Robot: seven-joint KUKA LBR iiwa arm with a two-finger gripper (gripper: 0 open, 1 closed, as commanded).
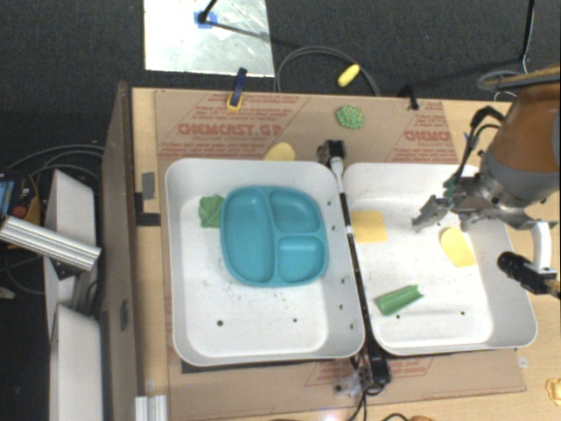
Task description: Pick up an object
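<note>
The end effector (449, 207) is seen over the upper part of the right bin (500, 336), its fingers spread apart and nothing held between them. The nearest thing to be picked, a yellow block (457, 246), lies just beside it at about five o'clock, with its long axis running roughly from eleven to five o'clock. A yellow square (369, 227) at nine o'clock and a green piece (398, 299) at seven o'clock are judged farther off.
</note>
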